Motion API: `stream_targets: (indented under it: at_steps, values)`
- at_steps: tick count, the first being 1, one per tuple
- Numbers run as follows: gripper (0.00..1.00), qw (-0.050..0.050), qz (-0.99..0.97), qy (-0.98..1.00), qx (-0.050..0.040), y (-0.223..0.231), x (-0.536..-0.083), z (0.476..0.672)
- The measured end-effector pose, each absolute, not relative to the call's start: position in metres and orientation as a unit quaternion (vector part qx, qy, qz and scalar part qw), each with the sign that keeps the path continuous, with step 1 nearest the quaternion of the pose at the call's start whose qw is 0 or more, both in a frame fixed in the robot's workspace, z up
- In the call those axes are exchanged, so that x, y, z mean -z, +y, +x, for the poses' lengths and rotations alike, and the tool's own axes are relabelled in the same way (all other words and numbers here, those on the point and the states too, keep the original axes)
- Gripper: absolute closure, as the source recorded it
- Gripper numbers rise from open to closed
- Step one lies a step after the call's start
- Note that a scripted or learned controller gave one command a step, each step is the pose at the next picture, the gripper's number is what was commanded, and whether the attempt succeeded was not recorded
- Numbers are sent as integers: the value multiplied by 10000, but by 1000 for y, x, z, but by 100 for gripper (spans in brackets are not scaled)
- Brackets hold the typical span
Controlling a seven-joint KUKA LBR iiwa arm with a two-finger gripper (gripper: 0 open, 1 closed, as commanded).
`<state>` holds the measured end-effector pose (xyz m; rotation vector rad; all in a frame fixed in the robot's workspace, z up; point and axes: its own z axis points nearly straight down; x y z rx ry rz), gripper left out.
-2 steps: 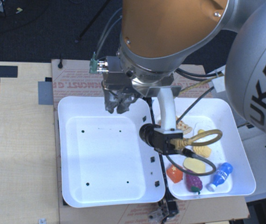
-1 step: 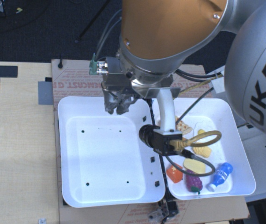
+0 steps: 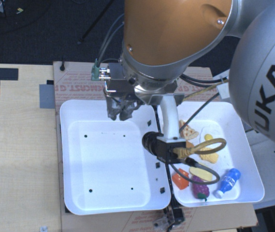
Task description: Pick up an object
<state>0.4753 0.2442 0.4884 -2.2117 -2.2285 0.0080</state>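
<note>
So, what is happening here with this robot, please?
The arm reaches in over two white bins. Its gripper hangs over the far edge of the left bin, and nothing can be seen between its fingers. The objects lie in the right bin: a blue bottle, purple grapes, an orange piece, a banana and others. Nothing looks picked up yet.

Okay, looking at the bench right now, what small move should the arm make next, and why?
Probably shift toward the right bin. The pincer hangs over the far rim of the left bin, while the pickable things, such as the blue bottle and purple grapes, lie in the right bin.
</note>
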Motion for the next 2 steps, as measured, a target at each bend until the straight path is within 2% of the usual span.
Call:
stream_targets:
  at_steps: [2]
  values:
    - [100, 6, -7035, -7107, -11, 244, -502, 476]
